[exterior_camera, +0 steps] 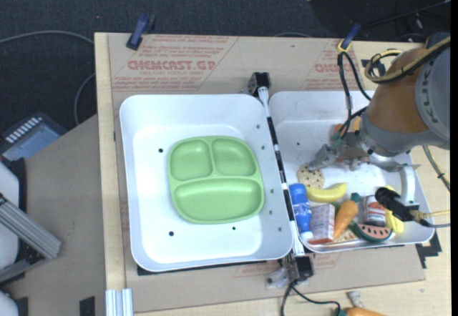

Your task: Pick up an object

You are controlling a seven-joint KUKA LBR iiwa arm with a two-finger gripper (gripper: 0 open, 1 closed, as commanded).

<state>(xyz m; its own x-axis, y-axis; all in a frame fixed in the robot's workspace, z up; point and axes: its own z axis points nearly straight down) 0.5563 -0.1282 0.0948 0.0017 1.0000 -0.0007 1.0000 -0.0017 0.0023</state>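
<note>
Camera view gives you the tool (330, 155) low in the right bin (286, 111) above the banana (327, 192); its grip state perhaps unreadable.

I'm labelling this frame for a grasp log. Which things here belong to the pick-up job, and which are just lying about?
In the job: gripper; right bin; in it, banana, carrot, cracker, watermelon slice, blue-capped bottle.

Lying about: left bin, green divided plate, blue clamps.
</note>
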